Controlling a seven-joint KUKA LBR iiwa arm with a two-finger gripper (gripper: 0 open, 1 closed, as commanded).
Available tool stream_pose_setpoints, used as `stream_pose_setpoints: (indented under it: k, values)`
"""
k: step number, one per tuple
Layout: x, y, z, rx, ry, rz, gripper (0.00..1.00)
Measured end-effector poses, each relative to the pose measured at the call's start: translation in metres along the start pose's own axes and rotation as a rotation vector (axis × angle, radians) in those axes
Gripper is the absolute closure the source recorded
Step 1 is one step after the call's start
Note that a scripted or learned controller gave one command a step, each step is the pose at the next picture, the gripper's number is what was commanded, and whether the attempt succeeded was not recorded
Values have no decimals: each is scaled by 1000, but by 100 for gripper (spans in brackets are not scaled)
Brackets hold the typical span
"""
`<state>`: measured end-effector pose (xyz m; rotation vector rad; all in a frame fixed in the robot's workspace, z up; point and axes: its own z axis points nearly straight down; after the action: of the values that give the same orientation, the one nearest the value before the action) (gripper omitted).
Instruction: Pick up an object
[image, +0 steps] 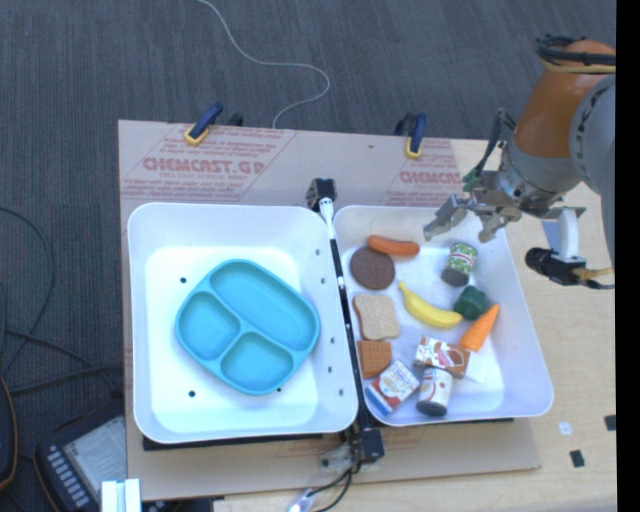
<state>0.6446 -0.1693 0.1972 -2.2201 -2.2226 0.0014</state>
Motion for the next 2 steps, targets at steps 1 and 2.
stream_pose_setpoints:
  k: [1, 2]
  values:
    - [42, 0, 100, -9, -2, 1, 0]
    - [43, 0, 89, -9, -1, 0, 100]
